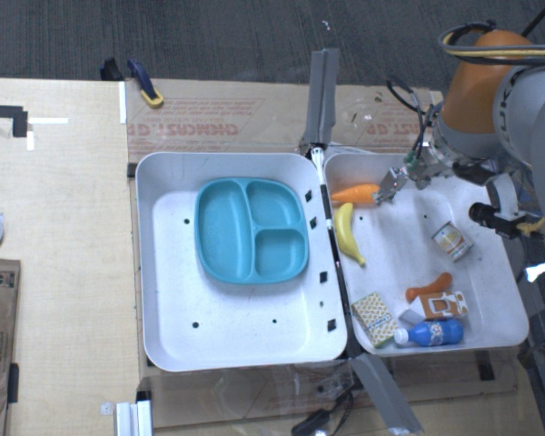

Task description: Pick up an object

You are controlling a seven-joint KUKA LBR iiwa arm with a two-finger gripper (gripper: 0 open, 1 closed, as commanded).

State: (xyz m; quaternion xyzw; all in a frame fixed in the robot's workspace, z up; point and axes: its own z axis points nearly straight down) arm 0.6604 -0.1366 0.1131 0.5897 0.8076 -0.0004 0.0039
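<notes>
**Claw at the carrot in the right bin**

Nearest the camera, along the right bin's (518,330) front wall, lie a blue bottle (430,334) on its side, a small orange-and-white carton (443,306) and a patterned packet (373,316). Just behind them sits an orange, bone-shaped piece (429,289), and further back a small tin can (450,241) lies tilted.

An orange carrot (354,193) lies across the bin's far left corner, long and tapered. The claw (390,186) is at its right end; whether its fingers grip the carrot or stand apart cannot be told at this size. A yellow banana (347,232) lies just in front of the carrot, close along the left wall.

On the worktop (64,198), the left bin (154,271) holds a teal divided plate (252,230). The grey arm (490,98) with its orange band reaches in from the right, with cables hanging beside the wrist.
</notes>
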